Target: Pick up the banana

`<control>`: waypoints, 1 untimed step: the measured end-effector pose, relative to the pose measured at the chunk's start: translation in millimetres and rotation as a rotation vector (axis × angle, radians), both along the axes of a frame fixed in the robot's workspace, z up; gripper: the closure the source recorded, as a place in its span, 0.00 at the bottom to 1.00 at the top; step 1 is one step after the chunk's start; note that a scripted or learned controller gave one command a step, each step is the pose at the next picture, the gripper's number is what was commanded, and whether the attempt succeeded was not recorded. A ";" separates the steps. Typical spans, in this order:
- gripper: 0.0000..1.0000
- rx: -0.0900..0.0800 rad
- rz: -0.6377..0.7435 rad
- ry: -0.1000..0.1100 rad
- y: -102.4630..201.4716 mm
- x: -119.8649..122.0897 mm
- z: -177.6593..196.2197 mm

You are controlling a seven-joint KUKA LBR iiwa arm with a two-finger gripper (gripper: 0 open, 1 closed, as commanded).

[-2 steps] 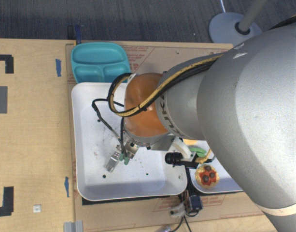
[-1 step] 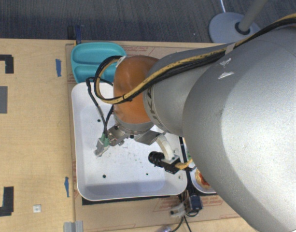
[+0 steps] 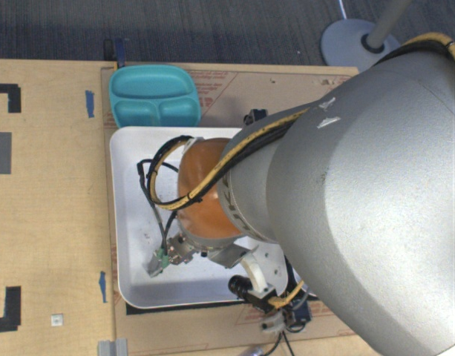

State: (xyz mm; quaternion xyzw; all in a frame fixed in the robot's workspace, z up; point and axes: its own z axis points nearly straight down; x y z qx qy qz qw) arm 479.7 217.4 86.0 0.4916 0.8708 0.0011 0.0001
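Banana cannot be made out anywhere around the claw [image 3: 162, 260], which hangs low over the smooth white bin [image 3: 131, 199]; its grip state cannot be told. Behind it rises the glossy grey arm [image 3: 361, 199] with orange band. Beyond sits a teal moulded tray [image 3: 154, 95] on the cardboard-brown table [image 3: 49, 199].

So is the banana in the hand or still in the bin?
Cannot tell: the arm covers most of the white bin, and no banana shows.
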 end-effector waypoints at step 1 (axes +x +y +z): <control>0.00 -0.002 -0.485 0.001 -1.8 73.9 53.9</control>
